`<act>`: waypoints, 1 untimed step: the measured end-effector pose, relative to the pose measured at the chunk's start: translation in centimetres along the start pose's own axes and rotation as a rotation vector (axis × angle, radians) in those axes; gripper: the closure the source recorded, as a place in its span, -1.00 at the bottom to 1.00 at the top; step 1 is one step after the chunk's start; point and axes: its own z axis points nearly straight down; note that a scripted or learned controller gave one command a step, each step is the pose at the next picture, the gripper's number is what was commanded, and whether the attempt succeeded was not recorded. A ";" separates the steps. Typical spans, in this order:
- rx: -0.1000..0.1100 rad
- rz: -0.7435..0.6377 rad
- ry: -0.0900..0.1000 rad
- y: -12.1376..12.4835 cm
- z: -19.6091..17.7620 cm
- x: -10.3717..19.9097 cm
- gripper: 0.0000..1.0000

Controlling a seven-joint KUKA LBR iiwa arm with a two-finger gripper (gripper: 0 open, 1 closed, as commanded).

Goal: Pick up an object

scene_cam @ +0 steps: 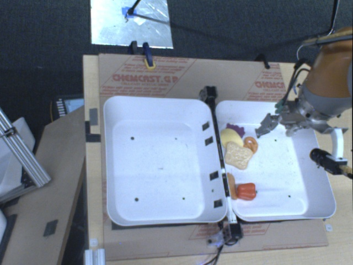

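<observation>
Right now the arm is on its approach, I'd say, with nothing picked up yet. The gripper [266, 125] hangs over the right bin [287, 203], just to the right of the little heap of toy food, and no object sits between its fingers. From where I stand I cannot tell how wide it is set (the tips are small, dark and blurred together).

The candidates all lie against that bin's left wall: a yellow piece [231, 137] with a purple piece [236, 130] just behind it, a small orange ring [251, 144] touching the pale slice of bread [239, 156], and, a little apart toward the near edge, a red-orange pepper [246, 191].

Next, by my reckoning, the gripper needs to shift left and descend squarely over one piece; the ring and bread are nearest, though the crowding there could spoil a clean grasp. The pepper stands freer.

The left bin [160, 159] shows bare white floor.
</observation>
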 end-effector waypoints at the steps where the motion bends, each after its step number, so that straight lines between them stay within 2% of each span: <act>1: -0.021 -0.003 -0.006 4.7 -24.0 -1.7 -1.00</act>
